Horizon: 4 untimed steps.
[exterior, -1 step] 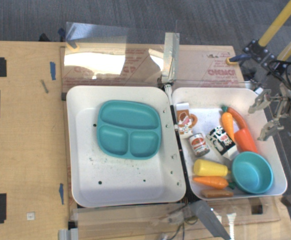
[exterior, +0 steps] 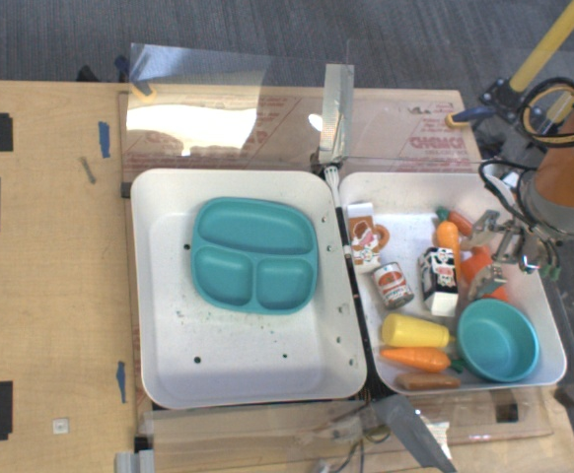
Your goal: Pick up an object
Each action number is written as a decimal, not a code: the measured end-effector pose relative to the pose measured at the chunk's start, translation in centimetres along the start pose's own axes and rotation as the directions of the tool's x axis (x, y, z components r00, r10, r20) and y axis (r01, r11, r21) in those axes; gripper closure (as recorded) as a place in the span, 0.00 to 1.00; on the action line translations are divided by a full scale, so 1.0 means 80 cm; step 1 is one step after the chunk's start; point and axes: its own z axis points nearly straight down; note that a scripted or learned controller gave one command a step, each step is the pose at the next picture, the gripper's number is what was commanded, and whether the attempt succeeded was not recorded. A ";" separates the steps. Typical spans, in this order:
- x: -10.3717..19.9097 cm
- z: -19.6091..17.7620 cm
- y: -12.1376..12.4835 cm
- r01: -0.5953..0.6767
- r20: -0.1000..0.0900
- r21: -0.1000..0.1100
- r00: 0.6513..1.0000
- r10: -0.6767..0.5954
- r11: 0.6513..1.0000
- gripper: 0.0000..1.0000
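From the overhead cam I've got the claw (exterior: pixel 492 256) down in the right bin (exterior: pixel 555 308), over the carrots (exterior: pixel 462 249) near the far right wall. Honestly can't tell if it's open or closed. Teal bowl (exterior: pixel 498 339) sits just below it, cow-print box (exterior: pixel 440 276) beside. Left bin (exterior: pixel 159 264) holds a teal divided plate (exterior: pixel 254 254).

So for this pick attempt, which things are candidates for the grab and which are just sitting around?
Candidates, in the right bin by the gripper:
- carrot
- cow-print box
- small can
- yellow cylinder
- second carrot
- teal bowl
- white carton

Lying about:
- teal divided plate in the left bin
- clear divider panel
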 end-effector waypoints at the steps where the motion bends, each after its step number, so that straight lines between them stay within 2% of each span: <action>1: -0.029 0.012 0.074 -0.053 0.000 -0.003 0.999 0.053 0.999 0.00; 2: -0.005 0.011 0.144 -0.079 -0.001 -0.002 0.997 0.079 0.997 0.00; 3: -0.003 0.010 0.160 -0.030 -0.002 0.000 1.000 0.030 1.000 0.00; 4: -0.015 0.011 0.159 -0.310 0.000 0.004 0.951 0.310 0.951 0.00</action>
